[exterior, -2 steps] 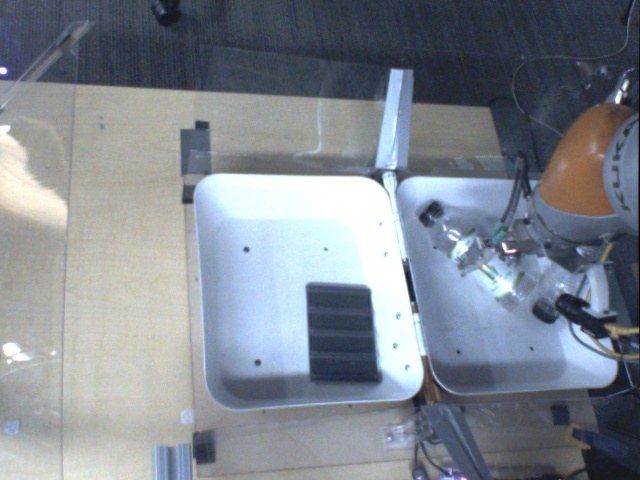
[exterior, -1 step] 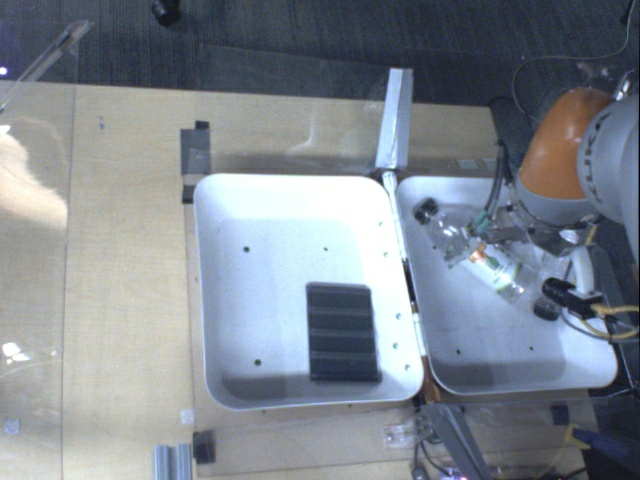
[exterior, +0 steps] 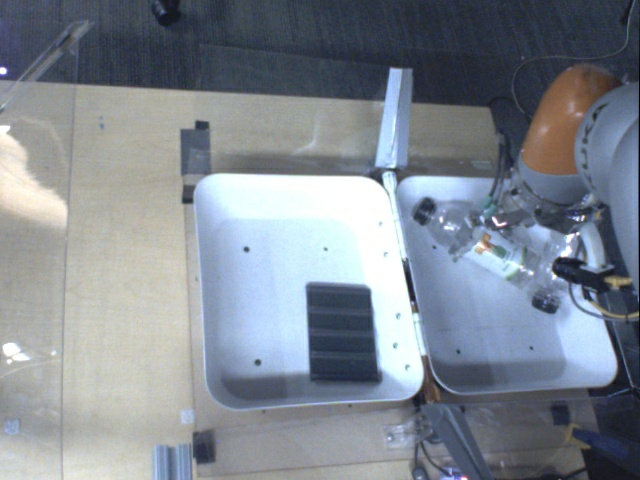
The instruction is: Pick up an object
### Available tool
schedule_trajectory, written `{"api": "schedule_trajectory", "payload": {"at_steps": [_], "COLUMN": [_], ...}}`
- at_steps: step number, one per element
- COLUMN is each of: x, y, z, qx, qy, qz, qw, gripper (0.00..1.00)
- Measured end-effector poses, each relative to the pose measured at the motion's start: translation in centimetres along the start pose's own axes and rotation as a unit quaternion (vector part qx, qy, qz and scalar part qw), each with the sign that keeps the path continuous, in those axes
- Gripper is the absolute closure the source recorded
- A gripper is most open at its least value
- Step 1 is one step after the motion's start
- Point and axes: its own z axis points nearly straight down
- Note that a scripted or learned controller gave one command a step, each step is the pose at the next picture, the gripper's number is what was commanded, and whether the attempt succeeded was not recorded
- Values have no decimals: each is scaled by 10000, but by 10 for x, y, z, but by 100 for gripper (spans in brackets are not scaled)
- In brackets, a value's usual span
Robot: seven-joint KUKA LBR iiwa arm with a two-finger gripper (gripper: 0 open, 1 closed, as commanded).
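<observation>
A grey arm (exterior: 600, 138) with an orange band (exterior: 558, 118) above its wrist reaches in from the right of the camera view and bends down over the far part of the right-hand white bin (exterior: 520, 363). Its claw (exterior: 497, 218) hangs low inside that bin, among a small cluster of clear plastic objects.

How wide the claw stands cannot be told from here: the wrist body and the glare off the clear plastic hide it, and nothing can be seen to be held.

Just left of the claw lies a clear bottle (exterior: 447, 222) with a dark cap, the cap pointing away from the claw toward the bin's far left corner. Just below and to the right of the claw lies a second clear bottle (exterior: 512, 261) with a green and red label, slanting down to the right, its dark end farthest from the claw. Both rest on the bin floor, close by the claw; whether either touches it is not clear.

Well to the left of the claw, across the divide between the two bins, sits the left-hand white bin (exterior: 215, 268). In it a black ribbed block (exterior: 342, 333) lies flat, toward the near right part of that bin.

Both bins sit side by side on a pale wooden worktop (exterior: 110, 298). A grey metal bar (exterior: 395, 120) stands on the worktop behind the gap between the bins, up and to the left of the claw.
</observation>
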Motion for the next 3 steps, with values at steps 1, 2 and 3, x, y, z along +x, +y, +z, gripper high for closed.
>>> {"api": "schedule_trajectory", "payload": {"at_steps": [1,2,3], "x": [-14,-12,32], "y": [11,8,29], "z": [0,-6,-64], "qx": [111,201,-144], "qy": [60,92,-73], "qz": [-240,-288,-649], "qw": [9996,9993,9978], "gripper": [0,100,100]}}
